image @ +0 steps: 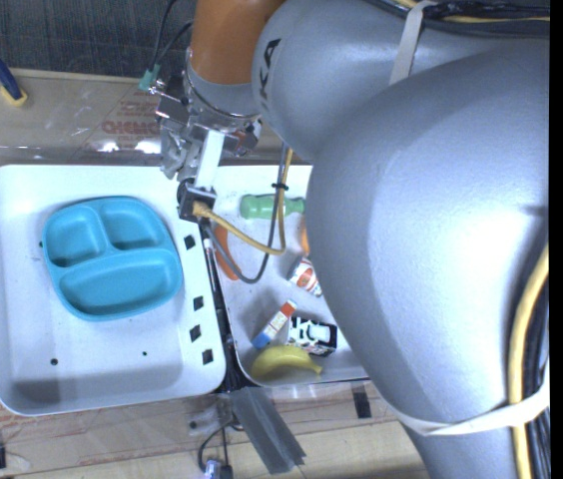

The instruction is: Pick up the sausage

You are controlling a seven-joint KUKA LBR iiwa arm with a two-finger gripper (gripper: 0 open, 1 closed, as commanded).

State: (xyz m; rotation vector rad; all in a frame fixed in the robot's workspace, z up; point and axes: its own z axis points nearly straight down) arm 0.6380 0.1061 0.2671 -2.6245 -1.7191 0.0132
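A grey robot arm with an orange band reaches in over the two shallow white bins, and its metal two-finger gripper (175, 156) hangs above the far rim, near the wall that divides them. From this angle I cannot tell whether the gripper is spread or pressed together, and nothing is visibly pinched in it. The left white bin (2, 267) holds a light-blue plastic plate with three compartments (112, 257), lying flat near its middle. The arm covers much of the right white bin (247, 372). What looks like the sausage (225, 257), an orange-brown curved piece, lies there just beside the dividing wall, below the gripper in the view and apart from it. Farther in are a pale green cylinder (262, 206), a yellow banana (283, 363) by the near rim, and a black-and-white box (314, 335) touching the banana.
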